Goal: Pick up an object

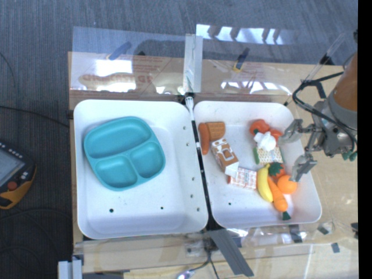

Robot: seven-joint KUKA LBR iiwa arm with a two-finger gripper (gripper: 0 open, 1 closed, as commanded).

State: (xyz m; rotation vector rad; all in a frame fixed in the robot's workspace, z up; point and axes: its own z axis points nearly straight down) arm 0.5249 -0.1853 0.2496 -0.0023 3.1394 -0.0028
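Note:
The right bin holds several toy foods. A brown bread piece lies beside an orange sausage, with a small printed box and a white packet below them. Further right are a red tomato, a white lump, a banana, an orange and a carrot. My gripper hangs over the bin's right side, just right of this cluster. Its two fingers are spread open with nothing between them.
The left bin carries a teal divided plate. A clear upright divider stands behind the bins. The arm's wrist and cables overhang the right bin's right rim.

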